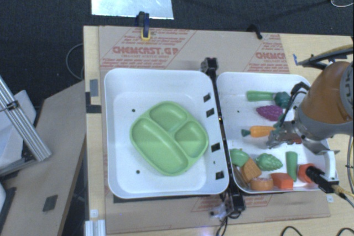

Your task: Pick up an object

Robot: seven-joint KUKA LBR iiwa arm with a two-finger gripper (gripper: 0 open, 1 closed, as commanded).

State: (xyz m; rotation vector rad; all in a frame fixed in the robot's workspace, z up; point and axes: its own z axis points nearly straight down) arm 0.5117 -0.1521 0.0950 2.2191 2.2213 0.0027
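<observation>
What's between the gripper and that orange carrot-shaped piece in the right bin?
Nothing visible. The gripper hangs just right of the orange carrot piece, with bare bin floor between them. The purple piece lies above it and the green leafy piece below, both off the direct line.

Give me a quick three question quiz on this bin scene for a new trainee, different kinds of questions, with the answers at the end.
1. True or false: the green divided plate lies in the left bin.
2. Which item lies nearest the gripper? A) orange carrot B) purple toy C) red piece
3. Fill in: the toy food is all in the ____ bin.

Key
1. True.
2. A, the carrot lies just left of the gripper tips.
3. Right; that bin sits on the side the arm reaches in from.
</observation>
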